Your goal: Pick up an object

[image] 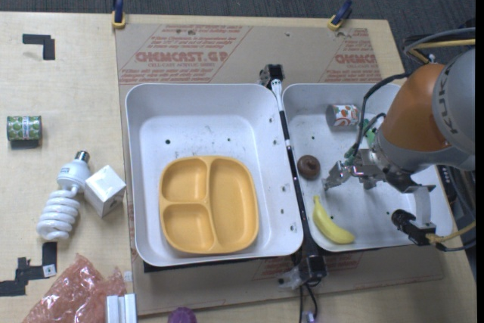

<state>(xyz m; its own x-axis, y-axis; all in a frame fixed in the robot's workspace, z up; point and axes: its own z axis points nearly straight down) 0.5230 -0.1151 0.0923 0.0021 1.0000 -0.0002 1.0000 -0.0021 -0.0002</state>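
Bins sit side by side in the camera view, and the right bin (423, 234) serves as the landmark for everything that matters. Inside it, near its left wall at mid-height, lies a small brown round object (308, 166). Toward the bin's front-left corner lies a banana (331, 224). Near the bin's back wall, left of centre, a small can (342, 114) lies on its side. The gripper (335, 179) reaches in from the bin's right side and hangs over the middle of the bin floor, just right of the brown object and above the banana. Its two fingers look parted a little, with bare white floor between them; nothing is held.

Any of the three items could be the pick, and the brown object is nearest the fingertips. The risks, as I judge them: the small gap between the fingers may not straddle the round piece, so a descent could push it against the left wall or roll it away. The banana lies close to the front wall, where a finger could strike the rim. The can could roll under a glancing touch.

The left bin (144, 106) holds a yellow divided plate (208, 203).
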